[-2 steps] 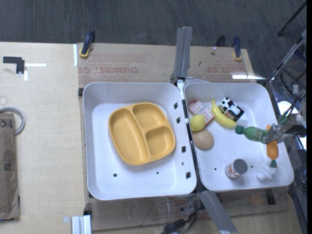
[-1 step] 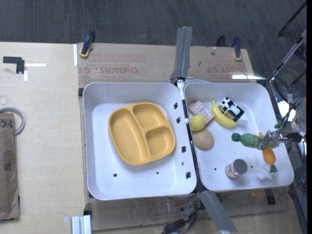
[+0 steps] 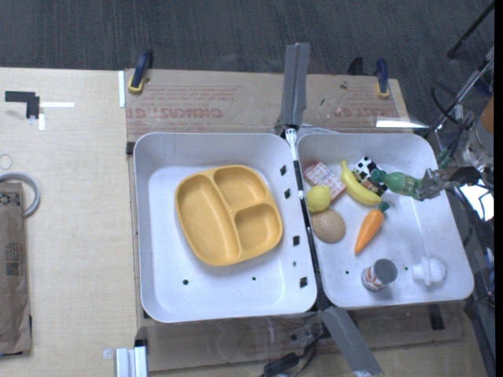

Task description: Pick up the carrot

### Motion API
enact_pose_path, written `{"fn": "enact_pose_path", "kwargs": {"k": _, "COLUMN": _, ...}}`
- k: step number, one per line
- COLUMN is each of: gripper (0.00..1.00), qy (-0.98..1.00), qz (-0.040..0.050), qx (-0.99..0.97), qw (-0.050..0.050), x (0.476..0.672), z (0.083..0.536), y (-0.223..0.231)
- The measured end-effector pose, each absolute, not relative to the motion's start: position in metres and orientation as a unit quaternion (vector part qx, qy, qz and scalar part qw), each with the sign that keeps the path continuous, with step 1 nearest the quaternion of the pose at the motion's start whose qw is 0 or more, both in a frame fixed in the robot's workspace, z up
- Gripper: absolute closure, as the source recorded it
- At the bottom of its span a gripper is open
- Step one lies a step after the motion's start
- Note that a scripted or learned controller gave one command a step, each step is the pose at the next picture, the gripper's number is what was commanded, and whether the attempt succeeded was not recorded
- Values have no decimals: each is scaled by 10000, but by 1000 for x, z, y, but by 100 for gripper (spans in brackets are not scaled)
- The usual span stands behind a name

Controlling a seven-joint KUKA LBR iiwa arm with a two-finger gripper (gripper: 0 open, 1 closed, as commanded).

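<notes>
The orange carrot (image 3: 368, 228) with a green top lies at a slant near the middle of the right bin (image 3: 452, 226), its tip pointing toward the front. My gripper (image 3: 431, 185) sits low at the bin's right wall, up and to the right of the carrot and apart from it. It is next to the end of a green bottle (image 3: 398, 182).
A yellow banana (image 3: 359, 185), a lemon (image 3: 318, 198), a brown potato (image 3: 329, 226), a pink packet (image 3: 324, 174) and a black-and-white toy (image 3: 364, 167) crowd the carrot's left and back. A can (image 3: 381, 274) and a white object (image 3: 430, 271) sit in front. The left bin (image 3: 149, 234) holds a yellow divided plate (image 3: 228, 213).
</notes>
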State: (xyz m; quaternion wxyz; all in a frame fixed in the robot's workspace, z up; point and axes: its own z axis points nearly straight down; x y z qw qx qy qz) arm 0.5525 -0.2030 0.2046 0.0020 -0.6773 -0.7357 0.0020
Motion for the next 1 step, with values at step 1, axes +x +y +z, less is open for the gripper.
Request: {"fn": "enact_pose_path", "kwargs": {"k": 1, "gripper": 0, "qy": -7356, "qz": 21, "qx": -6774, "qw": 21, "x": 552, "z": 205, "y": -203}}
